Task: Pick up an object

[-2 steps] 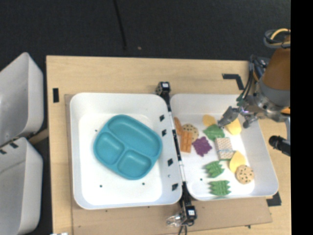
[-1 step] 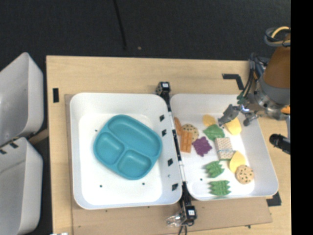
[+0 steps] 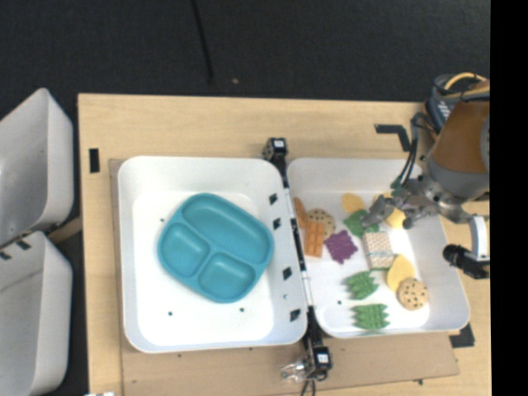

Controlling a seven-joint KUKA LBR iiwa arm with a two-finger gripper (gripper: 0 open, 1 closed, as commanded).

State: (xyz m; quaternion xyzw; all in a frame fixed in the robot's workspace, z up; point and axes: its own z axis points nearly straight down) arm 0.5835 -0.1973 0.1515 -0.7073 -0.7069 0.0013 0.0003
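Note:
The right bin holds several toy food pieces. Among them are a purple piece, a green leafy piece, a checkered cracker, a cookie and a small yellow piece. My gripper hangs low over the bin's upper right part and is open. Its fingers stand either side of the small yellow piece, and the green leafy piece lies just to its left. Nothing is lifted.
The left bin bears a blue three-compartment plate. The right bin also holds an orange waffle stick, a second cookie, two green pieces and yellow pieces. Clips line the wall between the bins.

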